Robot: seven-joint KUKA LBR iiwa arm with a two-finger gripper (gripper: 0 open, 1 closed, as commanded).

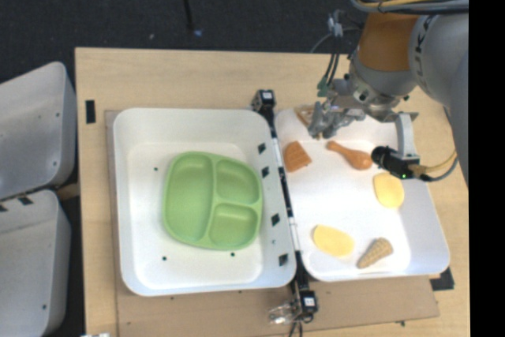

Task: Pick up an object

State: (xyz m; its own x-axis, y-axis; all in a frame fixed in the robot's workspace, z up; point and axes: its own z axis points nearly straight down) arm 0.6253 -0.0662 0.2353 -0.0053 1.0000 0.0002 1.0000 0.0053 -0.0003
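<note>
While my arm (410,20) reaches in from the right, its hand (325,122) sits low over the far end of the right bin (418,245) — whether it is released or clenched I cannot tell from up here. Just beside it lie an orange piece (297,157) and a drumstick (350,154). Nearer me in that bin I see a yellow round (388,190), a yellow oval (332,240) and a cone (375,252), all apart from one another. A green tray (211,200) lies flat in the left bin (134,249) — both bins rest on the table (158,67).
</note>
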